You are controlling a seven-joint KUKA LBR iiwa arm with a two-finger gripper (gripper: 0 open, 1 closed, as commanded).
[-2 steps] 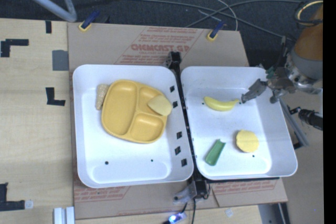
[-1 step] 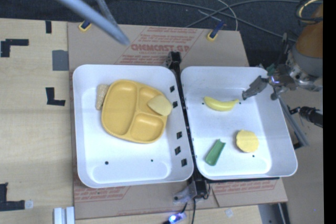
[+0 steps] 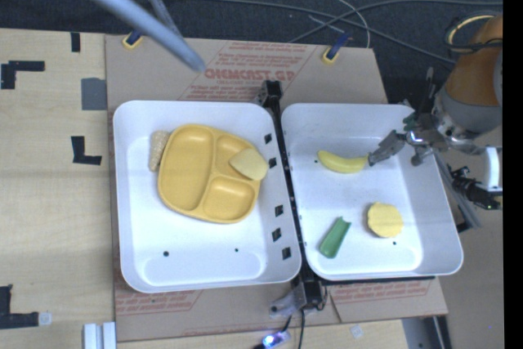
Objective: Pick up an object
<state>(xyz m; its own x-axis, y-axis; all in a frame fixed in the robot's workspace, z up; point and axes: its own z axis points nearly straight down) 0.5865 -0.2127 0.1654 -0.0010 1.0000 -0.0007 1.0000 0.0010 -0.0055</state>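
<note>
Spread apart and holding nothing, the gripper (image 3: pixel 400 147) hangs over the right bin's (image 3: pixel 425 253) far right part, one finger (image 3: pixel 382 151) reaching left with its tip just beside the banana's (image 3: pixel 341 163) right end; whether it touches cannot be told. From the left: the left bin (image 3: pixel 131 200) holds a yellow divided plate (image 3: pixel 200 176), a tan sponge-like piece (image 3: pixel 157 149) tucked against the plate's left rim, and a pale yellow wedge (image 3: pixel 249 164) resting on the plate's right edge. In the right bin the banana lies near the far left, left of the gripper; a green block (image 3: pixel 334 237) lies tilted toward the near side, and a round yellow piece (image 3: pixel 384 220) sits to its right, nearer than the gripper. Red print on the cardboard (image 3: pixel 245 69) behind the bins is too blurred to make out.
</note>
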